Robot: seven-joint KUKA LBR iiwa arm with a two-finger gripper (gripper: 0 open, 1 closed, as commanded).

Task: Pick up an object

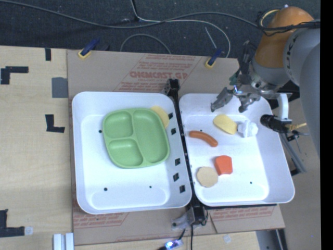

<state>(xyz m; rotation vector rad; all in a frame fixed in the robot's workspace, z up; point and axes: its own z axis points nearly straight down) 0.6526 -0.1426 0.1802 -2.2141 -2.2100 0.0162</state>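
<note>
My gripper (229, 105) hangs open over the far part of the right bin (270, 184), with nothing between its spread fingers. Just below it lies a yellow lemon-shaped piece (225, 124), and a small white object (248, 129) sits beside that on the right. A brown sausage (203, 137) lies near the bin's left wall. An orange-red block (223, 165) and a tan round biscuit (207, 177) rest nearer the front.
The left bin (86, 155) holds a green divided plate (135, 137), with a yellow piece (162, 115) tucked at its far right corner. Black clips line the divider between the bins. Cables run across the dark floor at the back.
</note>
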